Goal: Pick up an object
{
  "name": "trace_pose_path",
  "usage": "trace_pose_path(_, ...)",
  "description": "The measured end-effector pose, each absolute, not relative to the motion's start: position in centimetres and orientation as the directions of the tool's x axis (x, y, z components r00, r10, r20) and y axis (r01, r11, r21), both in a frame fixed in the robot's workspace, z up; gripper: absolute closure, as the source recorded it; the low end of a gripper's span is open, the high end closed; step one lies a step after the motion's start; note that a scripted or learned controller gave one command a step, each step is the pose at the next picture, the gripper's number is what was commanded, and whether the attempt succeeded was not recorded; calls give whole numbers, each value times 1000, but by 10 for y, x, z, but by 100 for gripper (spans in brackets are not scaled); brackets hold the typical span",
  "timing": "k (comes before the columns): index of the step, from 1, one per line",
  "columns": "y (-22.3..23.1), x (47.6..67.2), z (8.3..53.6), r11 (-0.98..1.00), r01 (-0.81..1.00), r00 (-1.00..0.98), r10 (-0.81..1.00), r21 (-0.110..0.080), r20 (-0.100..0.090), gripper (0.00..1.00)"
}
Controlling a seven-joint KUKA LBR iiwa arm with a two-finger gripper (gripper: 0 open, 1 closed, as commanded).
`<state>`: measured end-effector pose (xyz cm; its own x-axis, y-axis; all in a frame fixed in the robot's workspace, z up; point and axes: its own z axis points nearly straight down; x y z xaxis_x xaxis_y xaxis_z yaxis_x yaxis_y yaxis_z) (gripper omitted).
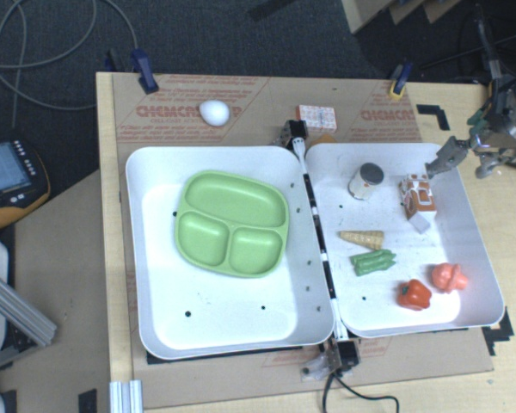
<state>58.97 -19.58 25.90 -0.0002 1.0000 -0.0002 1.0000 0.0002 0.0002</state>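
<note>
The right bin (473, 231) holds several small items: a grey-topped can (365, 179), an orange and white carton (417, 198), a tan cone (361, 238), a green vegetable (374, 261), a red pepper (414, 294) and a pink toy (448, 276). My gripper (466, 163) hovers over the bin's upper right corner, just right of and above the carton. Its two fingers stand apart, open, with nothing between them.
A green divided plate (232, 224) lies in the left bin (155, 299). On the bench behind the bins rest a white egg (213, 112) and a pink checkered block (316, 117). Blue clamps (143, 69) hold the board's back edge.
</note>
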Motion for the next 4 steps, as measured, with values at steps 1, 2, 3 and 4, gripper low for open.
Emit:
trace_pose_path(1, -224, 639, 166, 1, 1000, -1, 1000, -1, -1, 0)
trace_pose_path(2, -202, 637, 86, 2, 1000, -2, 1000, 3, -2, 0)
trace_pose_path(3, -203, 638, 96, 3, 1000, -3, 1000, 5, -4, 100)
trace_pose_path(4, -173, 584, 156, 1, 1000, -1, 1000, 0, 0, 100)
